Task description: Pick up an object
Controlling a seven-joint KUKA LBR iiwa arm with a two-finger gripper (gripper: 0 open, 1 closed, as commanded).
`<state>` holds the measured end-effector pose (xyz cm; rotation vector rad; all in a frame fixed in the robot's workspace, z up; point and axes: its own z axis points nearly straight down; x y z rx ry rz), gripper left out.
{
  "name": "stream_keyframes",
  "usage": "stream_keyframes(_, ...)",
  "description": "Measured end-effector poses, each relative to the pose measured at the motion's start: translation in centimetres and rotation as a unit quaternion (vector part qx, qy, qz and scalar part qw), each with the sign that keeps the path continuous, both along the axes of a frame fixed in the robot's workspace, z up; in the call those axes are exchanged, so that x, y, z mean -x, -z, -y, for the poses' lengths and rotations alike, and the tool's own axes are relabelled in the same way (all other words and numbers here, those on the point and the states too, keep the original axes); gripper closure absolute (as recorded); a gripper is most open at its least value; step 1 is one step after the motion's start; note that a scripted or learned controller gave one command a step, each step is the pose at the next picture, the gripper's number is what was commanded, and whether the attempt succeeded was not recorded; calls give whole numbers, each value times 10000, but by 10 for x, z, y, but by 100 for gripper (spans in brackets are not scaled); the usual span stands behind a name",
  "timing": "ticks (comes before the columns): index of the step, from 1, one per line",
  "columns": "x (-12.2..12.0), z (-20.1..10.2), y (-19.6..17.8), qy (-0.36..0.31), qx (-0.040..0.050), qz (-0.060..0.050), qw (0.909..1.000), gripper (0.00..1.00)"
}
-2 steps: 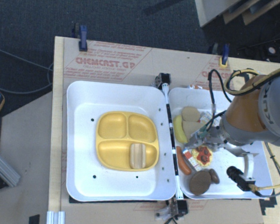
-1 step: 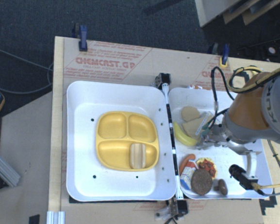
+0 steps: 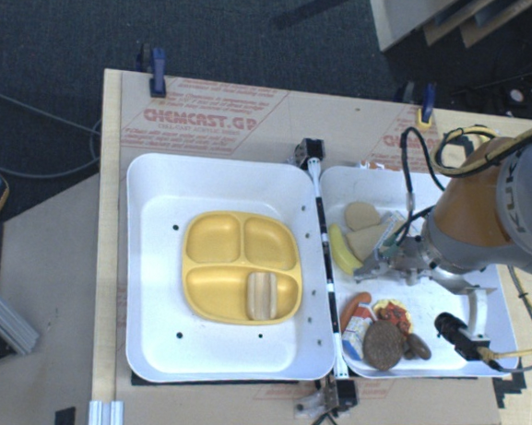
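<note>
One camera is fixed above the bench [image 3: 209, 119], looking down at a slant, far enough off to take in both white bins: the left bin [image 3: 152, 243] and the right bin [image 3: 497, 320] (the arm [image 3: 488, 212] enters from the right).

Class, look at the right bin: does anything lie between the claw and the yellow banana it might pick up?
Nothing visible does. The claw hangs low in the right bin, just right of the banana, with bare white floor between them. The tan food piece lies just behind, off that line.
</note>
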<state>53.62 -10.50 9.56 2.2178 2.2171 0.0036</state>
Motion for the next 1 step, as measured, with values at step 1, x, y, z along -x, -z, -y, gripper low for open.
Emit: stream_keyframes(1, -64, -13, 8, -21, -9, -7, 10000, 0)
